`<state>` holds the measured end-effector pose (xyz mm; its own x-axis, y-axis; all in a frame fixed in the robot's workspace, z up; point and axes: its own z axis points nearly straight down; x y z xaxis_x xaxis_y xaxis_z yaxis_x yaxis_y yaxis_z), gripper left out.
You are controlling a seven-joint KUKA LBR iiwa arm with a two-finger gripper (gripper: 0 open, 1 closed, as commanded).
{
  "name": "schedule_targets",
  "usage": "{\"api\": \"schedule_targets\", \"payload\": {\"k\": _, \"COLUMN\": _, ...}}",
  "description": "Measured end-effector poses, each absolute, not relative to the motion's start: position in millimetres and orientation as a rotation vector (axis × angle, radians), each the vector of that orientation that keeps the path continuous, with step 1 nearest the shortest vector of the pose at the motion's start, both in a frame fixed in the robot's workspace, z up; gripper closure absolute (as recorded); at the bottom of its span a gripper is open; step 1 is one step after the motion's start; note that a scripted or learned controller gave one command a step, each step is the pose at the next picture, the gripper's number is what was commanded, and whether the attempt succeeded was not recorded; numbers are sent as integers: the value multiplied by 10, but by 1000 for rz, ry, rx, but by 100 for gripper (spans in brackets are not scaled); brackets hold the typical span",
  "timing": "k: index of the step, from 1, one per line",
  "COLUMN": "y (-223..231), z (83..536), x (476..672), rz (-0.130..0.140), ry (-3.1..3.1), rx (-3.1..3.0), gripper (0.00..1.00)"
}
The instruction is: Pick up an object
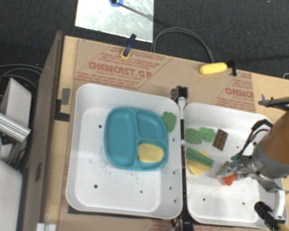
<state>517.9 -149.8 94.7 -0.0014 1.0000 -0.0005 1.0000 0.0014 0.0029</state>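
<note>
I count 2 bins | 1 blue tray at 9 | gripper at 3 | jaws: cannot tell.

my arm is a thick, rounded grey tube with a broad orange band wrapped around it just above the wrist. a black cable loops out from the band's edge and curves toward my wrist. below the band my shell narrows to a smooth grey collar. my gripper is small, built of grey metal parts, angular against the round body; finer detail on it is too blurred to make out.
</note>
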Motion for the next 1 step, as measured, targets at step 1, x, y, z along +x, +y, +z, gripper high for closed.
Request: {"api": "schedule_targets", "payload": {"k": 1, "y": -574, "z": 2098, "x": 5879, "rz": 20, "ry": 2232, "rx": 2195, "gripper": 100}}
